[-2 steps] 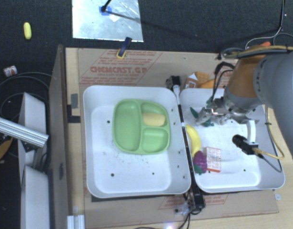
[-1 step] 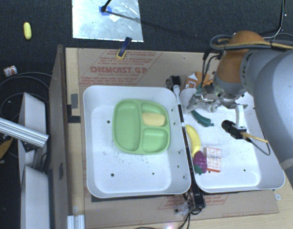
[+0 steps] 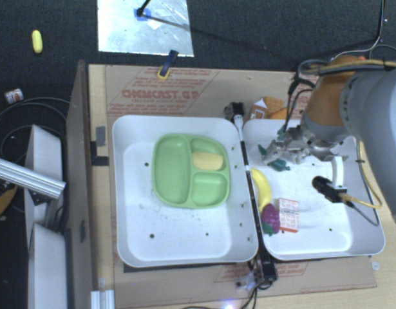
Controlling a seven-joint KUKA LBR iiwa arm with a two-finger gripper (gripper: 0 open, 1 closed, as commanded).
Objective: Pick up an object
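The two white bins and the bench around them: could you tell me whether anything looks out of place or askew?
A small yellow object lies on the dark floor beyond the bench, away from both bins. In the right white bin, the yellow banana and purple toy crowd against the inner wall. The green divided plate sits squarely in the left bin.

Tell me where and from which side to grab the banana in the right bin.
Grip the banana across its middle, coming straight down from above. It lies flat along the right bin's left wall, lengthwise toward the camera, with purple grapes at its near end, so a side approach looks blocked. Set the fingers across its narrow width, though the wall side may be tight.
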